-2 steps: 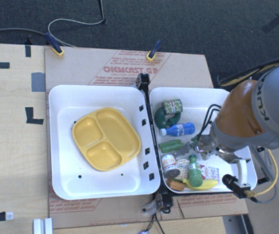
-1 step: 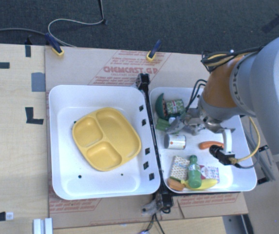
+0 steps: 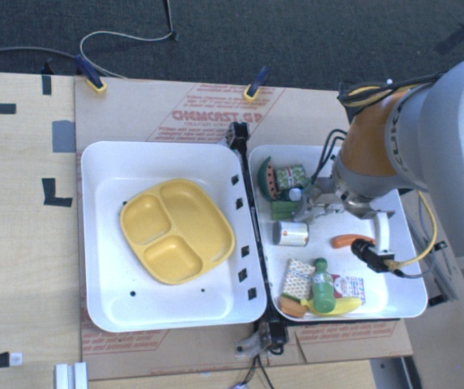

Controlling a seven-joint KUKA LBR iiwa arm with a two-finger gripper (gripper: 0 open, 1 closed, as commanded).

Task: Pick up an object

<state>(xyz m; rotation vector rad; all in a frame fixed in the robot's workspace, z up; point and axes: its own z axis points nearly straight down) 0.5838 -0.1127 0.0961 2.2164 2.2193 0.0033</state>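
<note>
I see the gripper [image 3: 311, 209] low in the right bin [image 3: 393, 302] beside a green object [image 3: 284, 210]; the wrist hides much there. Other small objects [image 3: 322, 288] crowd the near edge.

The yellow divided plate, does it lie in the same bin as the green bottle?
No, the yellow divided plate lies in the left bin, while the green bottle lies in the right bin.

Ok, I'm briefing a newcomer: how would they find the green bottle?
Look in the right-hand white bin, along its near edge. The small green plastic bottle lies between a checkered packet and a red-and-white carton; it alone is solid green.
</note>
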